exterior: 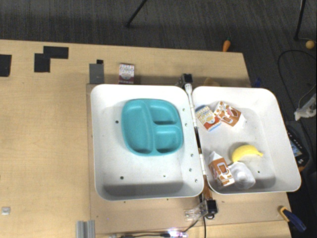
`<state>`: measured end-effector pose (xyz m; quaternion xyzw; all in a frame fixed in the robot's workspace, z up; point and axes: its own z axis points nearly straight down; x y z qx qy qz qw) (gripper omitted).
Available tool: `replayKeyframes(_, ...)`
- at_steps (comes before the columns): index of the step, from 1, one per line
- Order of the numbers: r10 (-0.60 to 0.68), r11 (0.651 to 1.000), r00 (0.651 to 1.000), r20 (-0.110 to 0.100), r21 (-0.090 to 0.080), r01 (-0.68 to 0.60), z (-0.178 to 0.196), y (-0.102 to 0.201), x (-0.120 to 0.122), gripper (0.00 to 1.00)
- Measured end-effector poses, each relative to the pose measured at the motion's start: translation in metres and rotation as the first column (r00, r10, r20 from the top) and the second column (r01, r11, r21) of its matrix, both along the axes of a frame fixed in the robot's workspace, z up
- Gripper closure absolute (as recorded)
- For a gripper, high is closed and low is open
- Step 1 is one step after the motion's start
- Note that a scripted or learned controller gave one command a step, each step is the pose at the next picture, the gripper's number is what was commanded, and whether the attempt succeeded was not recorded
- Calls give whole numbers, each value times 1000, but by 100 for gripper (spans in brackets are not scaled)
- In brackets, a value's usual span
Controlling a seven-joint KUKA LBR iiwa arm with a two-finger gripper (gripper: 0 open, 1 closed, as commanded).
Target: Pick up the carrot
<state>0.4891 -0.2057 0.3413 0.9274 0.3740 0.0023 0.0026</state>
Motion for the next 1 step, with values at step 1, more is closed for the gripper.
replayKeyframes(1, 0, 1000, 1000, 0, 0, 0, 0, 0, 0, 0)
